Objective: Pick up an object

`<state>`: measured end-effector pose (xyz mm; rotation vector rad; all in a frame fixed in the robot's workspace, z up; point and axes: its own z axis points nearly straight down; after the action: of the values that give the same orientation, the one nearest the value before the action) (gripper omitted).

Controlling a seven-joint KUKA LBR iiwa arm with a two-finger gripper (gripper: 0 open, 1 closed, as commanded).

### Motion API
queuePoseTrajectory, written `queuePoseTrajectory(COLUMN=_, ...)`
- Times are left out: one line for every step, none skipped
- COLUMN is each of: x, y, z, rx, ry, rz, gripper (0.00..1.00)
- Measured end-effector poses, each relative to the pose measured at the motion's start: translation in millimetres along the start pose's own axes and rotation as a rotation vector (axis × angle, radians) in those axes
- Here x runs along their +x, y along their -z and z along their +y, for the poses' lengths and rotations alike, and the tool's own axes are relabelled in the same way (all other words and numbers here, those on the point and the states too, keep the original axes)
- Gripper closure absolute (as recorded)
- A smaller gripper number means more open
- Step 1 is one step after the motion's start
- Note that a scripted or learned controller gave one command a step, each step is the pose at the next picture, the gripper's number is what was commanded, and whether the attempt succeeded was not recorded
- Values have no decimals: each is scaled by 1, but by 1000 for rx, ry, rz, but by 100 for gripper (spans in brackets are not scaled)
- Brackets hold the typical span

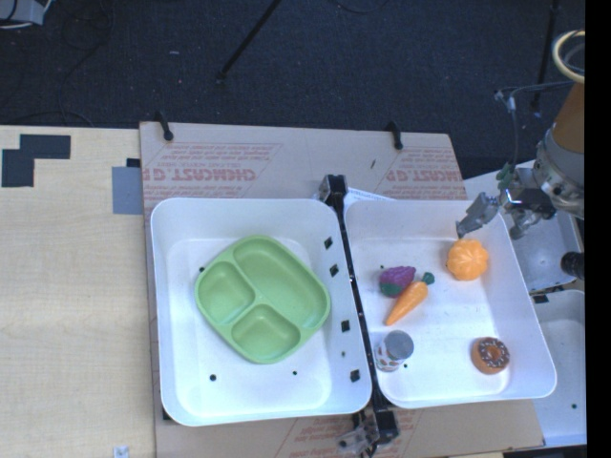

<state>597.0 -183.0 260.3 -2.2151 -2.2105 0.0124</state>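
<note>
Hovering tool [496, 213] above orange [468, 260]; carrot [408, 301], donut [490, 355] nearby.

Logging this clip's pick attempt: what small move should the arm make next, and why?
Probably a short shift left and down, to bring the gripper over the orange fruit. The gripper sits at the right bin's upper right edge, nothing shows between its fingers, and the fruit is the nearest object, lying apart from the carrot and the donut.

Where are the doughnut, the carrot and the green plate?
doughnut [490, 355], camera view, on its frosted top.
carrot [408, 301], camera view, middle of its orange body.
green plate [263, 298], camera view, on its centre divider.
</note>
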Motion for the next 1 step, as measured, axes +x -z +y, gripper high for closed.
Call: queuePoseTrajectory(x=0, y=7, z=2, rx=-11, ry=2, rz=-2, gripper=0)
